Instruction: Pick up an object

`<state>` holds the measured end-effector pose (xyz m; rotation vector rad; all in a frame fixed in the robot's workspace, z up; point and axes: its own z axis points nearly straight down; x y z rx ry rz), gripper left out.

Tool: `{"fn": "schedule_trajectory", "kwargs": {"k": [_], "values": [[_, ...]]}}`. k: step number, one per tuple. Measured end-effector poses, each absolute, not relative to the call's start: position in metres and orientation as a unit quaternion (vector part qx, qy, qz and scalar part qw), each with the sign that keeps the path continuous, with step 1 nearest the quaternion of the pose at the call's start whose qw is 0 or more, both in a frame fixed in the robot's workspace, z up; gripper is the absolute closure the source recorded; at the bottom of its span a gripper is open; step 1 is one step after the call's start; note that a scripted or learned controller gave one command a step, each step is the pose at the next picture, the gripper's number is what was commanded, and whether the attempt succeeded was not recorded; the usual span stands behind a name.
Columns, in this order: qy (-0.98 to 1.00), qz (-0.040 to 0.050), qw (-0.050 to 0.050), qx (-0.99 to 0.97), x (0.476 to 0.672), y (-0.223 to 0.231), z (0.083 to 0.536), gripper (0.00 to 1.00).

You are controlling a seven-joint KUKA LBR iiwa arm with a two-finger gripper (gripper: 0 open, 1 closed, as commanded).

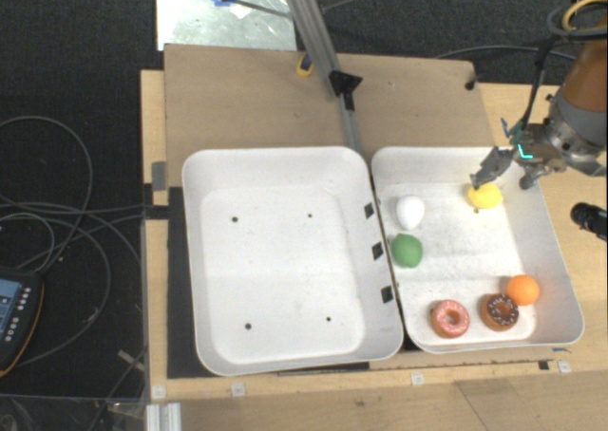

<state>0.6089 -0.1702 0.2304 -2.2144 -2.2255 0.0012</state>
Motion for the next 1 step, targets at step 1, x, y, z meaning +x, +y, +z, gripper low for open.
{"fn": "schedule_trajectory", "kwargs": {"k": [1], "values": [[-0.709, -0.0004, -0.001, -0.705, 0.6097, -0.1703, 0.2326, 0.0]]}}
